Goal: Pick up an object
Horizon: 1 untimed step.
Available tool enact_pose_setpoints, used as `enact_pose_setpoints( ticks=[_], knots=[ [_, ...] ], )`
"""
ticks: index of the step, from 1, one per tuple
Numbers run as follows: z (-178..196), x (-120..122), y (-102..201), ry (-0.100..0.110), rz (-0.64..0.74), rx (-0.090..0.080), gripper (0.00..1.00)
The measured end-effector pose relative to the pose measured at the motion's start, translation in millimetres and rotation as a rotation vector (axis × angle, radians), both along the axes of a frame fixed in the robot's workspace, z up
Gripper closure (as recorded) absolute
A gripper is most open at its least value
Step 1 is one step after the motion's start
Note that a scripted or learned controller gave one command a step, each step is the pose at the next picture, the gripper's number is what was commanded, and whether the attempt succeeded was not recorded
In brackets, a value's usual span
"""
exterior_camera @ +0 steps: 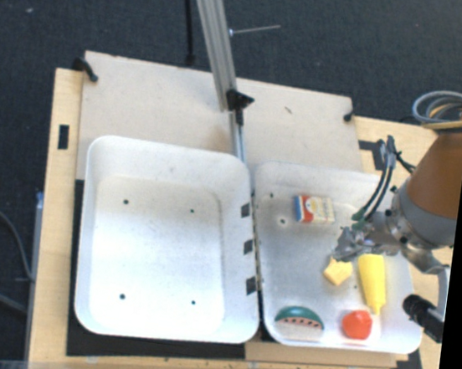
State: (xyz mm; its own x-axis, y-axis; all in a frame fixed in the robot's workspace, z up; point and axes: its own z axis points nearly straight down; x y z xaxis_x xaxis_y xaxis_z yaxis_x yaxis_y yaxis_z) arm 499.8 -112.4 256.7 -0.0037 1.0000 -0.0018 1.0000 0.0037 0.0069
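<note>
Camera view, one entry. On the counter [157, 102] we list two white bins: the left bin [175, 159] at centre left, the right bin [286, 182] at centre right. In the right bin we count a small carton [313, 208] near its upper middle, a pale yellow wedge [337, 273], a yellow banana-like piece [373, 281] just beside it, a red ball [356, 324] and a watermelon slice [298, 319] along the lower edge. The gripper [357, 241] sits over the wedge and banana piece; we cannot tell how it is set.
</note>
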Motion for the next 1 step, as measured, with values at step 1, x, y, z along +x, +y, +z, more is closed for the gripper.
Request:
enact_pose_setpoints(
  ticks=[1],
  knots=[
    [-12.2, 36.7, 42.1, 0.005, 0.002, 0.001, 1.00]
  ],
)
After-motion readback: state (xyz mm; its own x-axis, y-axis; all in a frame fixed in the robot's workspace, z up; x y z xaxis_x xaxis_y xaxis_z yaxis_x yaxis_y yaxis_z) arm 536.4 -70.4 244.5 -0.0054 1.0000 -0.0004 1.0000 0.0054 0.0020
